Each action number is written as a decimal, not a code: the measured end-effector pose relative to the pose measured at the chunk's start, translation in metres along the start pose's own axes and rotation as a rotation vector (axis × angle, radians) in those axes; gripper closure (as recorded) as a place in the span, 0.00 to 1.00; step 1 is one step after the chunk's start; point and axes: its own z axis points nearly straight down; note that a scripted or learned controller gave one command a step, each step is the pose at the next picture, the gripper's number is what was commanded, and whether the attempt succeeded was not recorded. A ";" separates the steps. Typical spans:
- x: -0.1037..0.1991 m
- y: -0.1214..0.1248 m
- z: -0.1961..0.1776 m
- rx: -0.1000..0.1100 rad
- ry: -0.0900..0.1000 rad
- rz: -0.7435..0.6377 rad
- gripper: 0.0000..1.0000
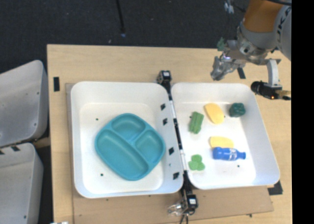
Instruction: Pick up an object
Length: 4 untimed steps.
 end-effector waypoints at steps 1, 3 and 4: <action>0.046 -0.010 -0.005 0.001 0.001 0.001 1.00; 0.131 -0.036 0.015 0.001 0.001 0.001 1.00; 0.171 -0.038 0.016 0.001 0.002 0.000 1.00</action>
